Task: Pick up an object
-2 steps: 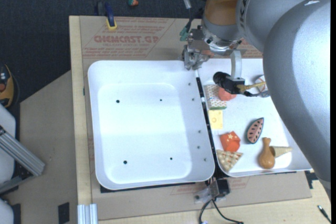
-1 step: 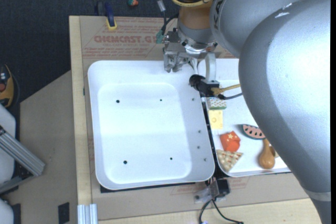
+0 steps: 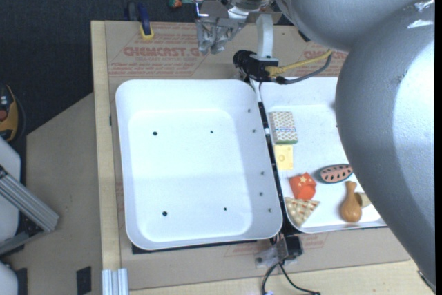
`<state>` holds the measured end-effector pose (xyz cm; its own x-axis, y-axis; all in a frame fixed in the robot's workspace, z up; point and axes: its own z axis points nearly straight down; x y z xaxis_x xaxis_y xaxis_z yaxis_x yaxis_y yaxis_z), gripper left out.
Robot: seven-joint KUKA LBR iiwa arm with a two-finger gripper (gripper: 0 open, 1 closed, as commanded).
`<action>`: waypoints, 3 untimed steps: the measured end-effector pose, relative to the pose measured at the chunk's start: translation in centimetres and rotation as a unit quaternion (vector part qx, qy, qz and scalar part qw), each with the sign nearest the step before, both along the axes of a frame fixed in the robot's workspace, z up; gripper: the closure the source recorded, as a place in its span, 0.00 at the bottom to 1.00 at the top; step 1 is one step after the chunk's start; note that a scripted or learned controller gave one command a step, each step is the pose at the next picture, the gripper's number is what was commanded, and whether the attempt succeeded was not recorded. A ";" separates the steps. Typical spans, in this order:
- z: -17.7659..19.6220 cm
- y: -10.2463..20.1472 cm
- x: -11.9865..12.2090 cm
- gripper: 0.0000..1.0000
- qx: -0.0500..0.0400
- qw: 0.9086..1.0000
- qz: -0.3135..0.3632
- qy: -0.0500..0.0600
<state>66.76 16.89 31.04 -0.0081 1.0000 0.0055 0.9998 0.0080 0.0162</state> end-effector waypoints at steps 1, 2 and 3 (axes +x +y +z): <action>-7.1 6.0 -1.5 1.00 -0.003 1.000 -0.001 0.012; -4.0 5.5 -2.5 1.00 -0.002 1.000 -0.004 0.007; -2.2 5.5 -3.6 1.00 -0.002 1.000 -0.004 0.007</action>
